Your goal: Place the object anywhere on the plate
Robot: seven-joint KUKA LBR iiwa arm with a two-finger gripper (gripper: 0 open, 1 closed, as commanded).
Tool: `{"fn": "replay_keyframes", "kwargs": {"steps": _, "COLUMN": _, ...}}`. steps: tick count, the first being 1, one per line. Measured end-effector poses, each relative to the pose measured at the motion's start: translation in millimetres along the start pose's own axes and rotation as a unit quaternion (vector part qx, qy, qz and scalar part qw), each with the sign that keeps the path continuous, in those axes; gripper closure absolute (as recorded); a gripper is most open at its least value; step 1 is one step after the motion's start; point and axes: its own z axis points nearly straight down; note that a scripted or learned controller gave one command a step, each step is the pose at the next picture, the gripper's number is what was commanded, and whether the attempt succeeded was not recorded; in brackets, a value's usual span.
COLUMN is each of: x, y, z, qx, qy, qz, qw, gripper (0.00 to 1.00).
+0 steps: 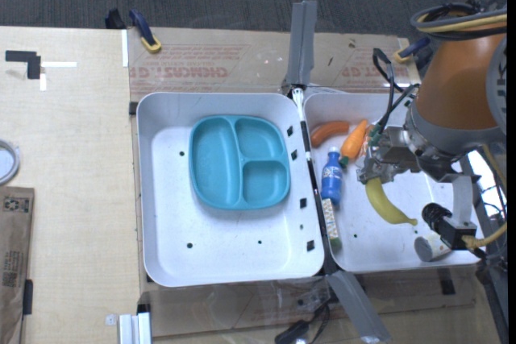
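Two white bins sit side by side on the worktop. The left bin (153, 197) carries a blue plate (239, 162) with three compartments, lying toward the bin's far side and near its middle, with nothing on it. The right bin (379, 254) holds several things crowded along its left wall and far side: a blue bottle (331, 176) with a white cap lies close to the dividing wall, a slim speckled tube (329, 223) lies just nearer than the bottle along the same wall, and an orange sausage (328, 131) rests at the bin's far left corner with a carrot (353, 139) just beside it. A banana (388, 204) lies near the middle of the right bin, curving toward the near right. The gripper (377, 167) hangs over the right bin, its grey body directly above the far end of the banana and close beside the carrot; whether it is apart or together cannot be told, and nothing is visibly held. The arm's orange band (459, 84) looms over the bin's far right corner. On the worktop's left edge lie a tape roll (6, 163) and a brown paper bag (14, 254); a clamp (145, 30) sits at the far edge.
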Motion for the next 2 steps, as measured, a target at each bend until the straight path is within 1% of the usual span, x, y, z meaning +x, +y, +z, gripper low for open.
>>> {"fn": "replay_keyframes", "kwargs": {"steps": 1, "x": 64, "y": 27, "z": -18, "qx": 0.000, "qy": 0.000, "qz": -0.123, "qw": 0.9924, "gripper": 1.00}}
{"fn": "replay_keyframes", "kwargs": {"steps": 2, "x": 82, "y": 28, "z": -4, "qx": 0.001, "qy": 0.000, "qz": -0.095, "qw": 0.9955, "gripper": 1.00}}
